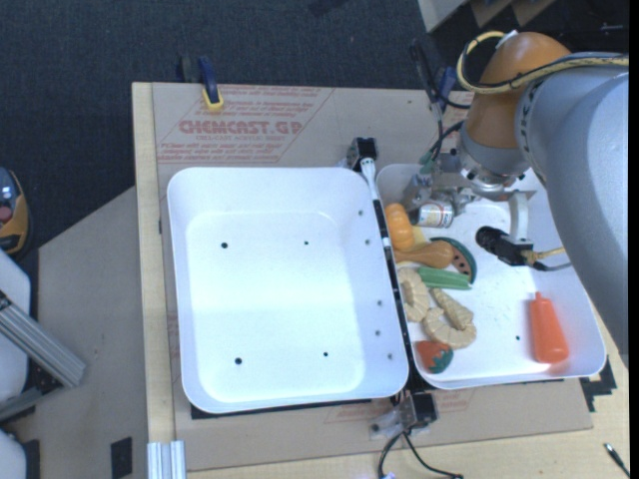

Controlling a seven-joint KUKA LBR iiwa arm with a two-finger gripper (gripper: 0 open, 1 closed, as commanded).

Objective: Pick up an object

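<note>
so the gripper (436,211) hangs low over the far end of the right bin (574,352), can't tell its grip from here, with the orange carrot (399,227) just beside it and an orange bottle (547,329) well apart toward the bin's near corner

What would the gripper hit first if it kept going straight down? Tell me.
Probably the orange, carrot-like toy at the pile's top by the right white bin's left wall; the gripper hangs just beside it. Depth is unclear, so bare bin floor is possible.
</note>
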